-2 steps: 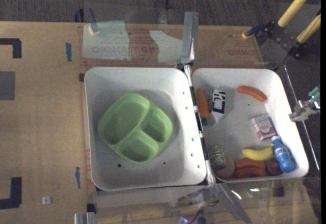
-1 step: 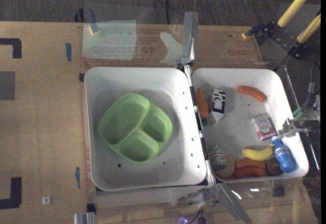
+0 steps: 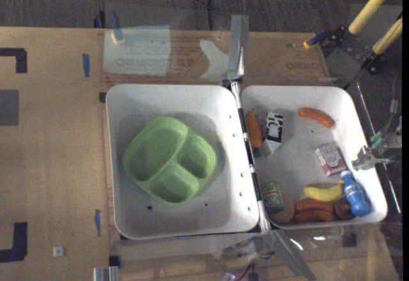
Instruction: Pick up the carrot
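While the carrot lies against the right bin left wall | hand small at bin's right rim, grip unreadable | bottom-corner items overlap, indistinct

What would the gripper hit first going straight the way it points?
Probably the small red-and-white carton, just ahead of the gripper; its height is unclear, so it may pass above.

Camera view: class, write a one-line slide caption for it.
Orange carrot lies against the left wall of the right shallow white bin among other items; a green sectioned plastic plate sits in the left bin.
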Robot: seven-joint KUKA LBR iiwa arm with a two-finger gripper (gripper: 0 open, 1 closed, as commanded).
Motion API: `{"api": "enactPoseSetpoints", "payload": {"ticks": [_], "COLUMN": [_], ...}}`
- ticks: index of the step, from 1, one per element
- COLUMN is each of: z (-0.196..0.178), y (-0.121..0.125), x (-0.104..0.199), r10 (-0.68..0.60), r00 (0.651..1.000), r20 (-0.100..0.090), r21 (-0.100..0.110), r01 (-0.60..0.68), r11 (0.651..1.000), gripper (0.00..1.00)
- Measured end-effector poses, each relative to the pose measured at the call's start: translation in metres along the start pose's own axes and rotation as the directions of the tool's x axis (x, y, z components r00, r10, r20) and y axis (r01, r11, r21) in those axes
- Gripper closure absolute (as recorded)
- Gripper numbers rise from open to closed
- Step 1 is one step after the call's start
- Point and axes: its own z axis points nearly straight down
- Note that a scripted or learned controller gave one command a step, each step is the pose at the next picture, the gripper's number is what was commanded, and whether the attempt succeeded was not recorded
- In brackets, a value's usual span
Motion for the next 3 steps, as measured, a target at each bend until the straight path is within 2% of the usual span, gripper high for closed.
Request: {"api": "enactPoseSetpoints", "payload": {"ticks": [3], "z": [-0.030], "y": [0.002], "x": [-0.004], "r10": [0.004], "r00": [1.000], "r20": [0.008], "r21": [-0.009], "r01": [-0.003], "r11": [1.000], "gripper": [1.00]}}
